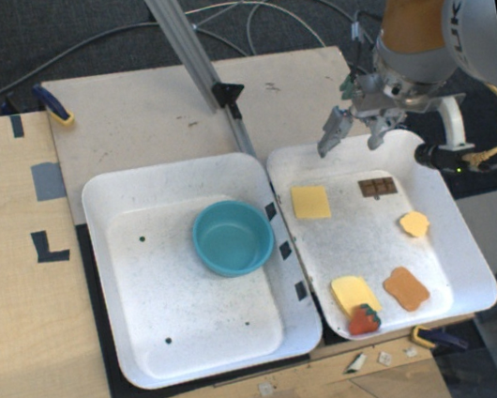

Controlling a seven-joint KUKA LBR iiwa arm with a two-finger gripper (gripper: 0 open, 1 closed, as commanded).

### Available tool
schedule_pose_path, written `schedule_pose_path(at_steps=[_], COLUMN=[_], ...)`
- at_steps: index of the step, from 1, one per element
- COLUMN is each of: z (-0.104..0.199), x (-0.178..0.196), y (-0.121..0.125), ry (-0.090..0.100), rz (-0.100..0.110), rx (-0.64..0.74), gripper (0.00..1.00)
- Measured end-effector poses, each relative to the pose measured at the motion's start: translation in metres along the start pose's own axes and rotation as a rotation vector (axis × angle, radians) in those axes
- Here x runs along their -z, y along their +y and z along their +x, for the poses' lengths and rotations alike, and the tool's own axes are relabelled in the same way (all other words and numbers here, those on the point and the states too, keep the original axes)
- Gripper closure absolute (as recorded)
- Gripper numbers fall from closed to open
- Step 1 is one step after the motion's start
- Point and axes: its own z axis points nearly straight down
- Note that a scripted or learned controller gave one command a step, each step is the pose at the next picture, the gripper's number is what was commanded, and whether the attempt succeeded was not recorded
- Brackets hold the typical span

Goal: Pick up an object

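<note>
My gripper (pixel 353 135) hangs above the far edge of the right bin (pixel 457 247), its two fingers spread open with nothing between them. Below it in that bin lie a yellow square slice (pixel 311 202), a small brown chocolate piece (pixel 378 187), a little yellow chunk (pixel 414 224), an orange-brown piece (pixel 405 288), another yellow slice (pixel 353 294) and a red strawberry-like item (pixel 364 320). The chocolate piece lies nearest the gripper, just in front of it.
The left bin (pixel 131 290) holds a teal bowl (pixel 231 237). A grey slanted pole (pixel 195 60) rises behind the bins, near their shared edge. Cables trail across the dark surface at the back. A blue and yellow clamp (pixel 54 104) grips the board's far left corner.
</note>
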Motion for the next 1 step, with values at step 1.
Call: schedule_pose_path(at_steps=[1], z=[0.0000], x=[0.0000], y=[0.0000], ry=[0.000], rz=[0.000], rx=[0.000], gripper=[0.00])
